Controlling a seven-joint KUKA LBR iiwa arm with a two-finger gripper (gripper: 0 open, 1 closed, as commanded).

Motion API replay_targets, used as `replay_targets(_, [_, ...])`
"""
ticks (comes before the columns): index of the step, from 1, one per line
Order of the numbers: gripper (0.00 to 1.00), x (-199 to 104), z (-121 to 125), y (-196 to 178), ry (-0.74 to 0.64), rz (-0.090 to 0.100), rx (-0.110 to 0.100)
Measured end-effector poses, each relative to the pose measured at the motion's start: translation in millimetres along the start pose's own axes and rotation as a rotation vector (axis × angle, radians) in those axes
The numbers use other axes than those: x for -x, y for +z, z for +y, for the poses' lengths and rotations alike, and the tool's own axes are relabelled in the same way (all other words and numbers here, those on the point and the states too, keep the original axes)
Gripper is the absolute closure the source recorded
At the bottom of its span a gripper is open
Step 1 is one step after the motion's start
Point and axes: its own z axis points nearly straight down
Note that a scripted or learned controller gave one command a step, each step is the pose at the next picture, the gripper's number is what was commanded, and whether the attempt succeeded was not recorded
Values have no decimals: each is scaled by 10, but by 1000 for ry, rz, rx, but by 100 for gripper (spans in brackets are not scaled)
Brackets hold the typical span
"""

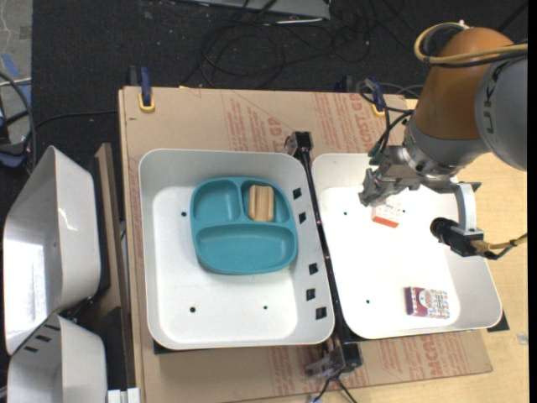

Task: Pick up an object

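Gripper of mine hung over the right bin, its state unreadable, just above a small red-and-white card lying flat there; light, thin, probably slippery, best pinched across its edges.
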Motion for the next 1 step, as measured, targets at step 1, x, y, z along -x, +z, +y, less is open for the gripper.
replay_targets(1, [100, -487, 109, 40, 0, 0, -1])
